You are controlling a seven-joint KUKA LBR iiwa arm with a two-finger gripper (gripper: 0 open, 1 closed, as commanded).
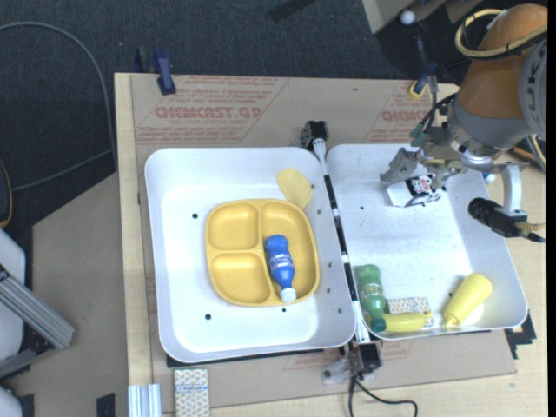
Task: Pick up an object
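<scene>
Right white bin (pixel 486 259): gripper (pixel 415 181) at far end, state unclear, yellow bottle (pixel 467 298) well apart.

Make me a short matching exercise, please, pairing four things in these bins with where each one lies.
Things:
1. blue bottle
2. green bottle
3. yellow bottle
4. gripper

Places:
A. right bin, near right corner
B. on the yellow tray, left bin
C. over the right bin's far end
D. right bin, near left corner

Pairs: 1-B, 2-D, 3-A, 4-C
</scene>
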